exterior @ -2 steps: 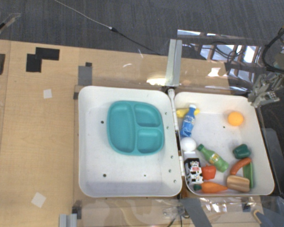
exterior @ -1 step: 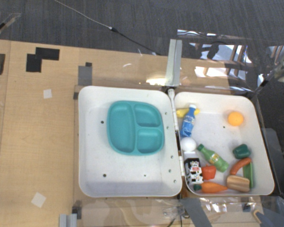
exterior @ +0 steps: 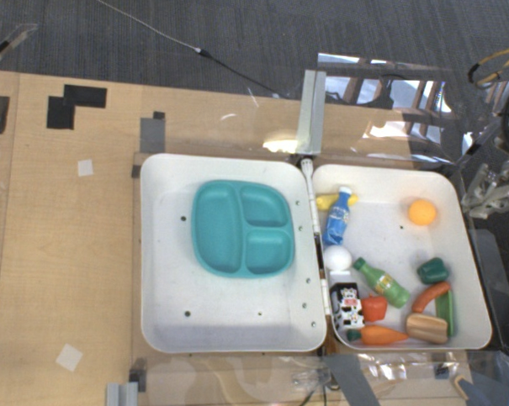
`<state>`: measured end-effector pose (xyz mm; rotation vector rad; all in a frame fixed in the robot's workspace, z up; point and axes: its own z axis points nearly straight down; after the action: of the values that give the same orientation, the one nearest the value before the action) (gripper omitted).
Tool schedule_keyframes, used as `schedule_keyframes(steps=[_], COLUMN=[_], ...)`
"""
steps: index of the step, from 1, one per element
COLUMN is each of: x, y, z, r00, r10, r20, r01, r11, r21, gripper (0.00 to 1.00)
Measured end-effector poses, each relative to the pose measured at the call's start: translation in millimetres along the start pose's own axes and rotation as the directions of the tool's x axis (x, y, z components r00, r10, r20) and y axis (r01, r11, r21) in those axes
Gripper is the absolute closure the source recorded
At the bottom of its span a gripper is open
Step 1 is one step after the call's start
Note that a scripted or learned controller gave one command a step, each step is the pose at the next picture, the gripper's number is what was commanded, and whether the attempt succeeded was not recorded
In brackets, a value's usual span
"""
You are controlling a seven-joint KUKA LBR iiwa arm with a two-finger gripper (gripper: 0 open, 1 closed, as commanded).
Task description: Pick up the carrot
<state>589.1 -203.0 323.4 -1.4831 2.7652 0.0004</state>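
One carrot (exterior: 383, 335), two bottles, one orange ball (exterior: 422, 213), one teal tray (exterior: 242, 228).

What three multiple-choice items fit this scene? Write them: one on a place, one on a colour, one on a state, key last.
1. Where does the carrot lie?
A. On the plate
B. At the lower edge of the view's right bin
C. On the bare bench

2. What colour is the divided plate?
A. Teal
B. Red
C. Yellow

3. How is the green bottle placed?
A. Upright on the plate
B. Hanging in the air
C. Lying on its side in the bin

Key: 1 B, it rests by the bin's lower rim; 2 A, it is plainly teal; 3 C, its length lies flat on the bin floor.
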Motion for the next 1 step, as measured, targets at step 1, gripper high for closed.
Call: schedule_keyframes(steps=[1], x=[10.8], y=[13.6], z=[-159.5], r00=[0.961], r10=[-0.275], r20=[-0.001], r01=[0.275], r11=[0.961], r21=[0.018], gripper=[1.00])
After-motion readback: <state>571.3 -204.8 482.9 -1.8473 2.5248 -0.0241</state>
